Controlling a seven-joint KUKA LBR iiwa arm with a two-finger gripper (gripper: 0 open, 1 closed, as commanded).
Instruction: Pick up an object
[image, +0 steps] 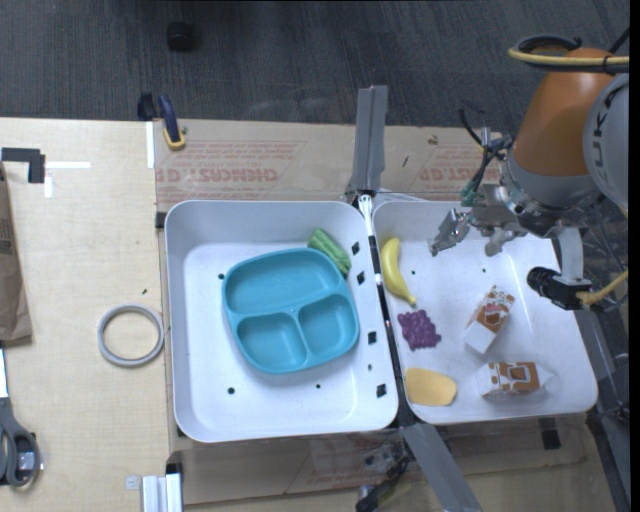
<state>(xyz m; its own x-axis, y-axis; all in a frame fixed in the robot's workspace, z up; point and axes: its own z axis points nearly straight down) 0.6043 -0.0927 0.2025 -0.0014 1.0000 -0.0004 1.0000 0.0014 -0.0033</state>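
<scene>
Approach step is in hand: tool (468, 232), fingers apart and grasping nothing, hovers over the far end of the right bin (560, 400), so the next move calls for descent onto the nearby banana (394, 268).

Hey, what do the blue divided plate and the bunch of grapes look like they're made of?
The blue divided plate looks like moulded plastic, matte to slightly satin: uniform colour, soft rounded compartment ridges. The bunch of grapes seems to be toy plastic or rubber, judging by its flat, even purple and fused lumps, though it is too small to tell for certain.
</scene>
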